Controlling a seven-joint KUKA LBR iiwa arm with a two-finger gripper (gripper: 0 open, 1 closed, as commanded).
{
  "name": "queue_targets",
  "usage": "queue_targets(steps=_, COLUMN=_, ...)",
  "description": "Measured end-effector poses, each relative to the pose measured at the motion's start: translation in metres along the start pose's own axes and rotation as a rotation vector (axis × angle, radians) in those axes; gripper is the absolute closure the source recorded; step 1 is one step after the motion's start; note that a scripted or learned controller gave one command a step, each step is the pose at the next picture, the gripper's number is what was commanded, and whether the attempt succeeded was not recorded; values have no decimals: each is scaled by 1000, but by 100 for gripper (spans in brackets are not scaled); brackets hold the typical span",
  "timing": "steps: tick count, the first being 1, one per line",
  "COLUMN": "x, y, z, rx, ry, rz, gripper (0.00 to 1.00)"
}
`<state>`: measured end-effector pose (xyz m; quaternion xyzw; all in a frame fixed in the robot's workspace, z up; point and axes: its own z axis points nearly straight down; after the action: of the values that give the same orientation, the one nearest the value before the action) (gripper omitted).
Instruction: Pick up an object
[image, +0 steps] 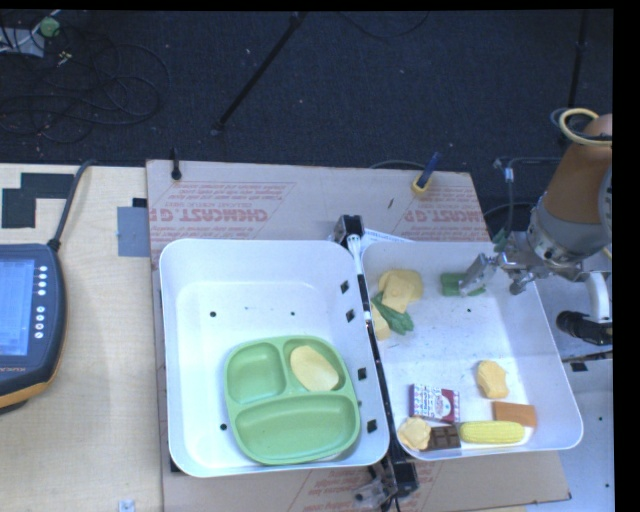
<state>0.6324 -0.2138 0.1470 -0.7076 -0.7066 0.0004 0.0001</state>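
Hand (497, 270) at upper right edge of right bin (560, 400), fingers spread open, gripping nothing. Small green object (460, 284) lies in the bin just beside the hand's left finger. Green tray (285, 425) sits in left bin (200, 300).

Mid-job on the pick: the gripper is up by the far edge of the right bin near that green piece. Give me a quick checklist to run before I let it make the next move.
1. Gripper over the right bin: ok, it hangs at the bin's far right side.
2. Target within reach: ok, the small green object lies just left of the fingertips.
3. Object between the fingers: not ok, nothing shows there; the green piece sits beside them.
4. Finger opening: cannot tell, too small and blurred.
5. Room around the target: ok, the yellow item lies apart, further left.
6. Left bin untouched: ok, the green divided tray rests there with a yellow piece in one compartment.
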Motion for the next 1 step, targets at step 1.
queue_targets(steps=1, x=0, y=-1, z=-3, rx=10, ry=3, rz=-2, gripper=100)
